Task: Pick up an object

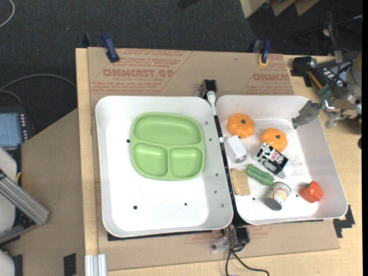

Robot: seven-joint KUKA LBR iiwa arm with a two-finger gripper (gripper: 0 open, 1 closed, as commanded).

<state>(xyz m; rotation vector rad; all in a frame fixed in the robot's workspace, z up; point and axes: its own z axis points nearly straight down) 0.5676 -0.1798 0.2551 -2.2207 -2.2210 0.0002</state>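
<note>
The right bin holds several small objects. Two orange pumpkins lie near its back. Below them are a white piece, a black-and-white box, a green cylinder, a tan block, a small can and a red object. My gripper hangs over the bin's back right corner, to the right of the pumpkins and apart from all objects. Nothing shows in its grasp.
The left bin carries a green divided plate. Both bins rest on a cardboard sheet clamped at the back. The arm's wrist crowds the right edge. A black clip sits between the bins at the back.
</note>
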